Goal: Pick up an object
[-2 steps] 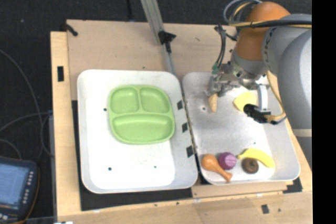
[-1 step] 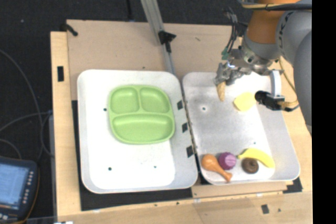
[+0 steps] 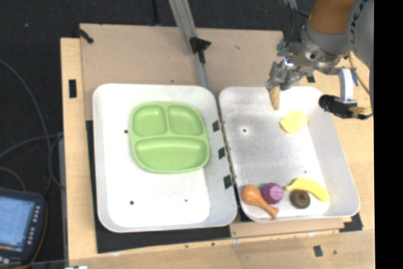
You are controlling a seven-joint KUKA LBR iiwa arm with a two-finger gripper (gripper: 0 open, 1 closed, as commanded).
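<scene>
Lying nearest along the right bin's [image 3: 327,154] front edge were an orange gourd-shaped item [image 3: 258,198], a purple piece [image 3: 272,191], a brown round piece [image 3: 301,199] and a yellow banana [image 3: 310,188]. Farther back sat a pale yellow block [image 3: 293,122]. Left bin [image 3: 113,198] held a green divided plate [image 3: 169,137]. At the rear, the gripper [image 3: 277,86] was closed on a small tan cone-like object [image 3: 275,97], apparently lifted just above the bin. No legible writing was visible.

No legible text, labels, or numbers anywhere.
</scene>
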